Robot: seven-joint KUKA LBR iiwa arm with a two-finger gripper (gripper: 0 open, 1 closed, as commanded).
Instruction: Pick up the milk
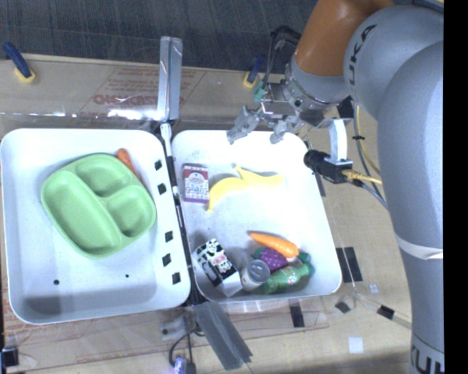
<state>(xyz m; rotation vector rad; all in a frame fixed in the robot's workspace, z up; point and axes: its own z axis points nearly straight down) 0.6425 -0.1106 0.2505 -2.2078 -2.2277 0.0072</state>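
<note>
Claw (259, 131) spread open, nothing held, at right bin's (321, 209) far edge; milk (216, 263) untouched at near-left corner; grasp not yet begun.

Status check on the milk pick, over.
Tool open, holding nothing, above right bin's far rim. Milk carton lying in near-left corner, untouched. Can beside it; banana lies between tool and milk.
</note>
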